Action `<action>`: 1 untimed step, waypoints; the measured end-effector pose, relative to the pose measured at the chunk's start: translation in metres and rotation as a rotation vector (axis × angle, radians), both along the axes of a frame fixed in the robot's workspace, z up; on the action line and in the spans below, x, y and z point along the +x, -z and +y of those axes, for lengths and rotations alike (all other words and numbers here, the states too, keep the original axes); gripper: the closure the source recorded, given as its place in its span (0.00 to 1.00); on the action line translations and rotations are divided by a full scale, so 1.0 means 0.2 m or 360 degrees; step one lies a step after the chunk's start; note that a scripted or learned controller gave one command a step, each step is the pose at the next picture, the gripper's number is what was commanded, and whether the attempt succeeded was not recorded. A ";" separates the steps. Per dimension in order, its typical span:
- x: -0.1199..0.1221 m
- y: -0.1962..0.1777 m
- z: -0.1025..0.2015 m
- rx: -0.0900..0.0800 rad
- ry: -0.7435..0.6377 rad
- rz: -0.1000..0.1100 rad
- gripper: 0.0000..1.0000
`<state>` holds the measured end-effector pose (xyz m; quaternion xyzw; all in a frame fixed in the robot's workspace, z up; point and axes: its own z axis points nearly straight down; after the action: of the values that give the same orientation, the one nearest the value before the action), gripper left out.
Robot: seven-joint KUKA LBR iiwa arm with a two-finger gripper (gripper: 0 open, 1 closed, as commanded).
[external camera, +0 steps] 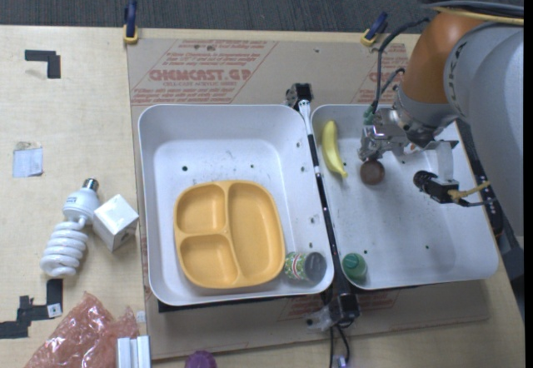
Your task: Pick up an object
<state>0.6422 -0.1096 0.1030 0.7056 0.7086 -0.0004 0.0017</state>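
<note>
End effector poised over a small brown ball in the right bin, the pick not yet made.

From the one camera above the table we see the end effector (376, 141) low in the right bin (433, 262), directly above a small brown ball (371, 172), with a banana (332, 148) lying just beside it to the left. We judge this to be the approach step: the ball looks to rest on the bin floor, not between the fingers, so the next move calls for a straight descent around the ball and a firm close. We cannot tell how far the end effector is open, as cables and the wrist clutter it. A green cap (354, 263) sits in the near corner of the right bin; the left bin (212, 129) bears a yellow tray (229, 233) and a small can (301, 266). The arm's bulk is cut off at the right.
</note>
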 end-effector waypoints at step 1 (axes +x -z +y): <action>-0.33 -0.16 -0.16 0.0003 0.0008 0.0002 0.00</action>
<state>0.5755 -0.1422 0.1340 0.7074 0.7068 -0.0003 0.0006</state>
